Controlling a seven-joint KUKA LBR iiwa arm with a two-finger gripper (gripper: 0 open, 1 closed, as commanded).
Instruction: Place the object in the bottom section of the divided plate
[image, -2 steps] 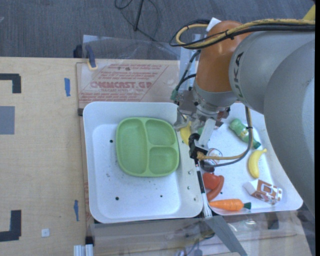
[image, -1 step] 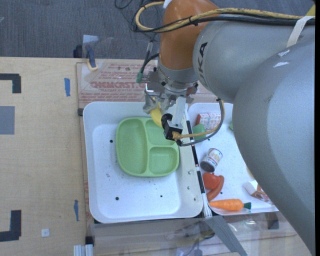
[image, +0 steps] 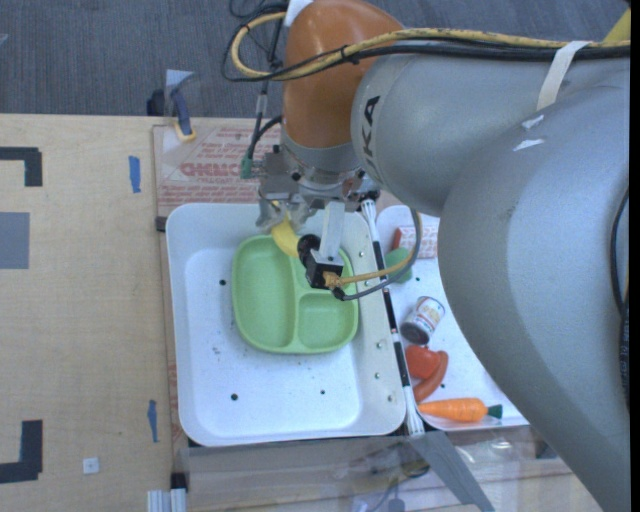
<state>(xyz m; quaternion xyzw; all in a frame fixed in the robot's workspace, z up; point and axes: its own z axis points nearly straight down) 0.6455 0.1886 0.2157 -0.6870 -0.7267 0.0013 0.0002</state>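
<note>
1. Wooden bench (image: 80, 330) bearing two shallow white bins; the left bin (image: 270, 400) holds a green divided plate (image: 275, 300).
2. Gripper (image: 290, 232) poised over the plate's upper rim; a yellow object (image: 285, 238) sits at its tip, but whether the claw is apart or clamped on it cannot be told.
3. Right bin (image: 425, 225) contains a small can (image: 423, 319), a red pepper (image: 428, 367) and a carrot (image: 458, 408).

Green divided plate (image: 270, 300), white bin (image: 200, 330), yellow object (image: 285, 238), orange carrot (image: 455, 408).
</note>
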